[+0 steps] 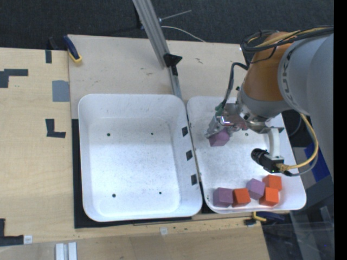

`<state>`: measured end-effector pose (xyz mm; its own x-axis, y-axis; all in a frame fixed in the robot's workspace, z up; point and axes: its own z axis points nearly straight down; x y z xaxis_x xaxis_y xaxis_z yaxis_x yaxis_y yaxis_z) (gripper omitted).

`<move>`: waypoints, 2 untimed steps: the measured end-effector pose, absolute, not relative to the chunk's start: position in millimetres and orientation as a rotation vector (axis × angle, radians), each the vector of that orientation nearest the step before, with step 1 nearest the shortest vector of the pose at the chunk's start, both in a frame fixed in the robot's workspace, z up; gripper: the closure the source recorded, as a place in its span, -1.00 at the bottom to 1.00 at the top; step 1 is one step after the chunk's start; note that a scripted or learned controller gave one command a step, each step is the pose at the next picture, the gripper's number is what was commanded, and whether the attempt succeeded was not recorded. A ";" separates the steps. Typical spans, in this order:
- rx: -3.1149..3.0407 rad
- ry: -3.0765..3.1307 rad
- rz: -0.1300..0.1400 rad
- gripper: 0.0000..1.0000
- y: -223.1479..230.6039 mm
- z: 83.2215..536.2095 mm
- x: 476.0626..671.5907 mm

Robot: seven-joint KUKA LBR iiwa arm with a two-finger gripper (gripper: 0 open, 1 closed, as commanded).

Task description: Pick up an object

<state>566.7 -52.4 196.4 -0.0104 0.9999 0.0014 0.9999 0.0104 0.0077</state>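
Tool (222, 128) over upper part of right bin (238, 167); fingers closed on a purple block (219, 138), held clear above the bin floor; left bin (130, 156) beside it on the worktop (32, 161); along right bin's near edge, purple blocks (223, 196) and orange blocks (242, 197) clustered, touching.

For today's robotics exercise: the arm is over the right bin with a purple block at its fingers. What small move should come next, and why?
Probably a short, slow lift straight up. The purple block sits at the tips of the gripper, above the right bin floor, but the grip cannot be confirmed. A small rise would show whether the block comes along.
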 end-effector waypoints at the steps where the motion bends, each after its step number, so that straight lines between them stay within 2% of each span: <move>1: 2.216 2.233 -0.002 1.00 7.3 191.1 556.5; 2: 2.213 2.231 0.003 1.00 66.5 191.3 607.1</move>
